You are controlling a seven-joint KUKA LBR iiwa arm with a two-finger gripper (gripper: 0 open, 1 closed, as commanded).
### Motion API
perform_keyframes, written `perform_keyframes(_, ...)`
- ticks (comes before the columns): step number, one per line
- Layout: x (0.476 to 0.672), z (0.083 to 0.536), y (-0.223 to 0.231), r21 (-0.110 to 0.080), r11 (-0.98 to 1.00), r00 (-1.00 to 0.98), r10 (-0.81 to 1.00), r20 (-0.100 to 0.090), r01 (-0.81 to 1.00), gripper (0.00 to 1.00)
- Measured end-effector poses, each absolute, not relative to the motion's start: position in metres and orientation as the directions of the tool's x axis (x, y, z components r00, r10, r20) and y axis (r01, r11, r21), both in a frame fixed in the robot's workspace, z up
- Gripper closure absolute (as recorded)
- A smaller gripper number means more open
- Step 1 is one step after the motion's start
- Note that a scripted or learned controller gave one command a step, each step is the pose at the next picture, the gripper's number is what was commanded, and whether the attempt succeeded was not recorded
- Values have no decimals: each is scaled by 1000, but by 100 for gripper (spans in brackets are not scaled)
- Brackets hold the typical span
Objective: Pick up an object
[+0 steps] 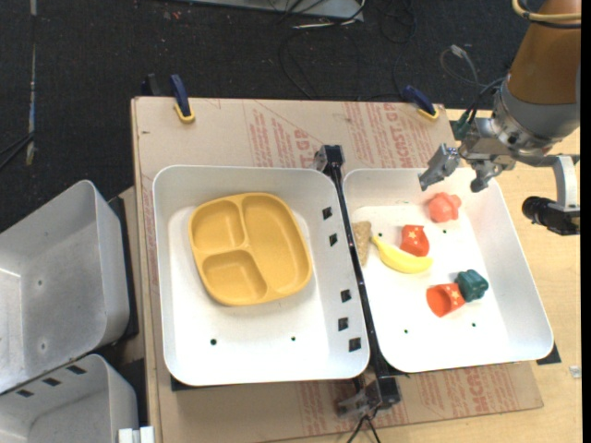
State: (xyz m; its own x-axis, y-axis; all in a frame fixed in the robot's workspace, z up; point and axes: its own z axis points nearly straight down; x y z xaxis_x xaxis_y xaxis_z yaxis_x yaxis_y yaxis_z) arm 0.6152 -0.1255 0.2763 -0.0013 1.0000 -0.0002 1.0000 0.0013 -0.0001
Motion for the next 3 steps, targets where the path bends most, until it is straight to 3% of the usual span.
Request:
perform_keyframes(2,604,161,-121,-5,-1,1,1000,0,1000,0)
perform_keyframes(3,610,104,-114,-5,2,-2,1000,1,1000,0)
